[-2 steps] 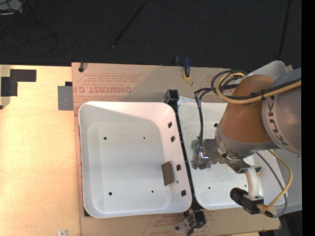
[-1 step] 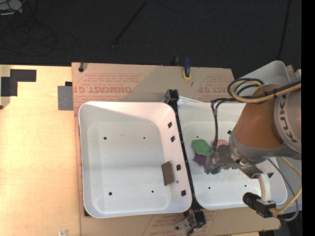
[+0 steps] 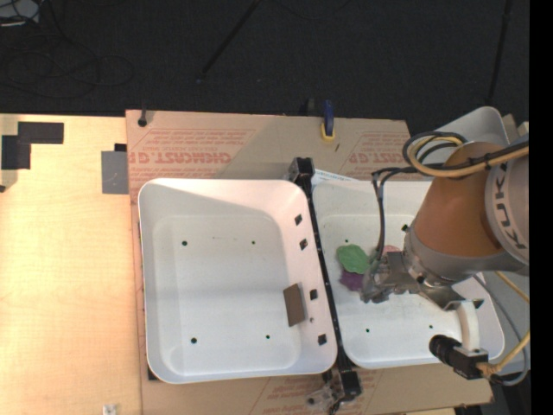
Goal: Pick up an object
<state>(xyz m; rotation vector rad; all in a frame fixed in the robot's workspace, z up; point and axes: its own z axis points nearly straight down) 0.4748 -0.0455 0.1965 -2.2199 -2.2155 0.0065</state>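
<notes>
Gripper point(image 3: 373, 290): low in right bin point(image 3: 406, 353), beside green piece point(image 3: 352, 256) and purple piece point(image 3: 352, 278); grip state cannot be told.

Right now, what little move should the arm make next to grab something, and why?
Probably a short descent, edged slightly toward the left bin. The gripper sits low in the right bin, just beside the green object and purple object, and neither looks held yet.

Bins point(image 3: 225, 232) smooth glossy white plastic, on matt cardboard point(image 3: 216, 150), wood bench point(image 3: 60, 275).
</notes>
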